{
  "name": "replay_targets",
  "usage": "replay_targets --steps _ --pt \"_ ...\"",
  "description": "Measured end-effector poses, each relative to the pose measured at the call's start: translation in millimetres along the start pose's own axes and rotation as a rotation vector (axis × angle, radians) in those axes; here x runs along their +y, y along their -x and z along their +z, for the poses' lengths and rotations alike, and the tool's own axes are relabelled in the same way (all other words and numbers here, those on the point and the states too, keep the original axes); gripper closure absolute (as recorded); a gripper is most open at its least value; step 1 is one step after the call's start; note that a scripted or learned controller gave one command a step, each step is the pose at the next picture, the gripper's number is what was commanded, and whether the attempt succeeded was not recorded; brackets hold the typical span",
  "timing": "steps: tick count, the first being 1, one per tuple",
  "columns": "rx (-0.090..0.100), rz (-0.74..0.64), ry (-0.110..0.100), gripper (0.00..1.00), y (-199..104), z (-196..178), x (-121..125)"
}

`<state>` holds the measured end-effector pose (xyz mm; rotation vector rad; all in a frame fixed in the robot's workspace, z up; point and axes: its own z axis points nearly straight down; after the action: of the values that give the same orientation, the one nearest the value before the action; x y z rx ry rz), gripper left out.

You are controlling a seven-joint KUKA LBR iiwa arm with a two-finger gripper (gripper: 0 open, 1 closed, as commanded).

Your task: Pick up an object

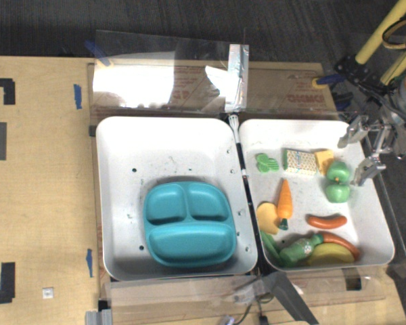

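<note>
The gripper [363, 153] hovers at the right bin [382, 239]'s upper right edge, its two fingers spread apart and holding nothing; judged from this, the approach step is in hand. The nearest candidate, a green apple [337, 181], lies just left of the fingertips. The next move calls for descent with the fingers straddling it. A yellow block [323, 160] and speckled card [300, 162] crowd its upper left; a red sausage [326, 220] lies below. The left bin [122, 141] holds a teal tray [188, 223].

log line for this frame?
stage: approach | pincer: open, at right bin's right edge | nearest: green apple | held: nothing
</note>
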<state>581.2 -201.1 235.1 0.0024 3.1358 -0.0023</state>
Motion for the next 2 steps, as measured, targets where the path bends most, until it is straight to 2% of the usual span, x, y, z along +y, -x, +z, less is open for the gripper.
replay_targets --steps 1,2 --pt "-0.011 0.191 -0.002 0.0 9 132 7" --pt "-0.005 -0.003 0.003 0.0 -14 146 107"
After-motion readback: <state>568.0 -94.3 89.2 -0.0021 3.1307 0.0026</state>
